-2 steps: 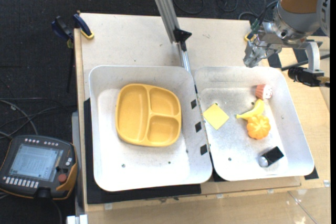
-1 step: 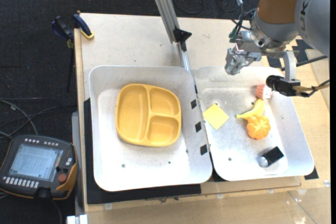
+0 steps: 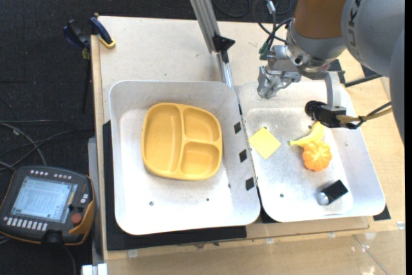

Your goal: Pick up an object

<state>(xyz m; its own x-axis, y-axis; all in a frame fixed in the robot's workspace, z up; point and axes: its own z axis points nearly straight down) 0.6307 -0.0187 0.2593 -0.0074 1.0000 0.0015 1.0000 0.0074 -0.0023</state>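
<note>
My gripper (image 3: 270, 88) hangs over the back left corner of the right bin (image 3: 360, 203), pointing down, with nothing seen in it. A flat yellow square (image 3: 264, 142) lies in that bin, just in front of the gripper. Further right sit an orange pumpkin-shaped thing (image 3: 316, 156) and, touching it, a yellow piece (image 3: 315, 133). A small black block with a silvery end (image 3: 331, 192) rests near the bin's front right.
The left bin (image 3: 129, 203) holds a yellow divided plate (image 3: 182, 140). A slanted metal pole (image 3: 201, 3) rises from the seam between the bins at the back. A teach pendant (image 3: 45, 203) lies off the bench at the front left.
</note>
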